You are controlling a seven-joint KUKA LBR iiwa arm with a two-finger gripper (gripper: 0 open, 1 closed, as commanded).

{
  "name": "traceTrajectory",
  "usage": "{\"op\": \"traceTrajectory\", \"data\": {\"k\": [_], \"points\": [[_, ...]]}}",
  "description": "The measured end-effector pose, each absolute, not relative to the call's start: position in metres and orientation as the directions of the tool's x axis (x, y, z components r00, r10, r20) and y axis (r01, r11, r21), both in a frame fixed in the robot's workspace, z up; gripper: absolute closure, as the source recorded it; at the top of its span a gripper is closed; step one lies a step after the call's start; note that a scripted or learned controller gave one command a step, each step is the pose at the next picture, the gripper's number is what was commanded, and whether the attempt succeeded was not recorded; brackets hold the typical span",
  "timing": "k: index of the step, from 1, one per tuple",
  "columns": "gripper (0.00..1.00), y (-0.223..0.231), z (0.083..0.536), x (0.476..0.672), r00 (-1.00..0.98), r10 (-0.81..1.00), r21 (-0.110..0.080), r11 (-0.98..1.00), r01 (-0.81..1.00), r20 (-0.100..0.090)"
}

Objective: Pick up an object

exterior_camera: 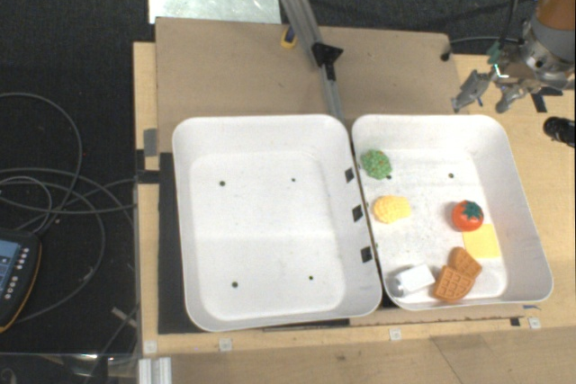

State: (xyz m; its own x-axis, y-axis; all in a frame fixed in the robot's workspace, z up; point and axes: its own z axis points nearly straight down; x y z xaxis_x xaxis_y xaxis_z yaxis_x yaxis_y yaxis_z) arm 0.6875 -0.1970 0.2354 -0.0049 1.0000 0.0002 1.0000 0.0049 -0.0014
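The right bin (504, 148) holds a green broccoli-like piece (376, 164), a yellow corn piece (391, 209), a red tomato (467, 215), a yellow block (482, 241), a brown waffle (456, 275) and a small white block (414, 280). My gripper (490, 94) hangs above the bench just beyond the right bin's far right corner, its two fingers spread apart with nothing between them. It is well clear of every object.
The left bin (189, 193) lies beside the right one, joined by black clips. A grey pole (301, 4) slants across the far bench. Cables and a pendant lie on the floor at the left.
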Motion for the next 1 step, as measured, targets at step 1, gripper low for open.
{"op": "traceTrajectory", "data": {"k": [1], "points": [[0.00, -0.1967, 0.2384, 0.6884, -0.007, 1.000, 0.002, 0.007, 1.000, -0.002]]}}
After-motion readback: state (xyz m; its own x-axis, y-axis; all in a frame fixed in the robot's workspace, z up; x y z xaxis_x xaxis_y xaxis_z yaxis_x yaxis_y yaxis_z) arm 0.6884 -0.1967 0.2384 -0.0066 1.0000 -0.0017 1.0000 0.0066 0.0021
